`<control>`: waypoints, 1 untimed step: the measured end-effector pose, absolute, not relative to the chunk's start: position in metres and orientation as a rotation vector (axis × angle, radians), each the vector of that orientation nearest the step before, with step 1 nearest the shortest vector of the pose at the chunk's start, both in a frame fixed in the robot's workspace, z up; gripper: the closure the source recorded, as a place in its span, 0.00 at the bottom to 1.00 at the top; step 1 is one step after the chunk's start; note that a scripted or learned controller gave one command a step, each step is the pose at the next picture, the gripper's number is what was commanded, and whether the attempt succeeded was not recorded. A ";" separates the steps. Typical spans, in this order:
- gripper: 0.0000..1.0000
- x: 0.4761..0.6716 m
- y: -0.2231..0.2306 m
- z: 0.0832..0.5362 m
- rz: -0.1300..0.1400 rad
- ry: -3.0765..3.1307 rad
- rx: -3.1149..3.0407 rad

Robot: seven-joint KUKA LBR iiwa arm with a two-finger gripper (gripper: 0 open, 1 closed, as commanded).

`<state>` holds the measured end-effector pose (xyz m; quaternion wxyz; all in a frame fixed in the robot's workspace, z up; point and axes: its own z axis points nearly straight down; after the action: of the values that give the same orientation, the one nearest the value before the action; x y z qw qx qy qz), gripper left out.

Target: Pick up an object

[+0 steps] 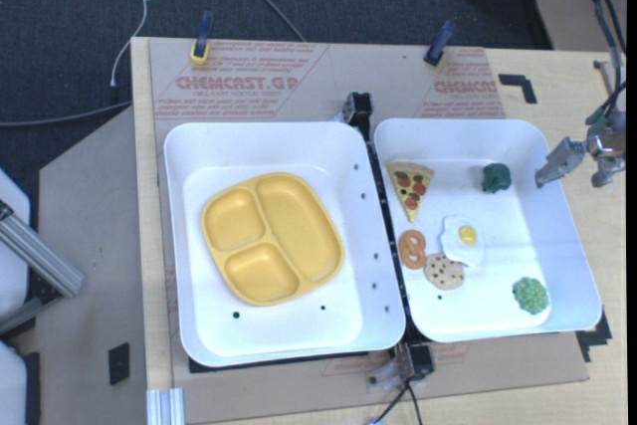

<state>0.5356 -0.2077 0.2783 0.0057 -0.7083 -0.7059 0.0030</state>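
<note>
Yellow divided plate (273, 237) lay in the left bin (189, 154), w/ three compartments. Right bin (567, 244) held toy food: pizza slice (410, 186) near the divider, dark green piece (496, 177) at the far side, fried egg (463, 238) touching a cookie (444, 272), pretzel (412, 249) just beside it, broccoli (530, 295) in the near right corner. Gripper (585, 162) hung over the bin's right rim, apart from all items; I cannot tell its fingers' state.
</note>
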 end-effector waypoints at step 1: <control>0.00 0.538 -0.207 0.284 0.000 -2.221 -2.220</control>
<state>0.5378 -0.2070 0.2845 0.0005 -0.7069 -0.7073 0.0000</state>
